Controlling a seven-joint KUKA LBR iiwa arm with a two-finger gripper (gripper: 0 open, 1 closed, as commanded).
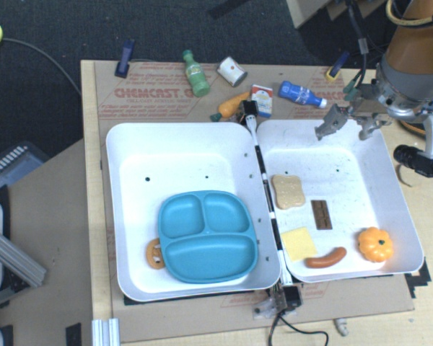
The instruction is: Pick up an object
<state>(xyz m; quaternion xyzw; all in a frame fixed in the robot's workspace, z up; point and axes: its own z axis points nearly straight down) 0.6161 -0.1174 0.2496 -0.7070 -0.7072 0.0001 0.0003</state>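
The right bin (346,166) holds a slice of toast (288,191), a brown chocolate bar (320,214), a yellow cheese slice (298,243), a sausage (325,258) and a small orange pumpkin (375,244). My gripper (351,124) hangs over the far edge of this bin, open, with nothing between its fingers. It is well above and behind the food items. In the left bin (166,157) lies a blue divided plate (206,235), with a pretzel (154,254) partly tucked under the plate's left edge.
Behind the bins on the bench lie a green bottle (195,73), a white can (232,71), a blue bottle (302,94), a small carton (261,99), a carrot-like item (231,107) and a blue marker (124,58).
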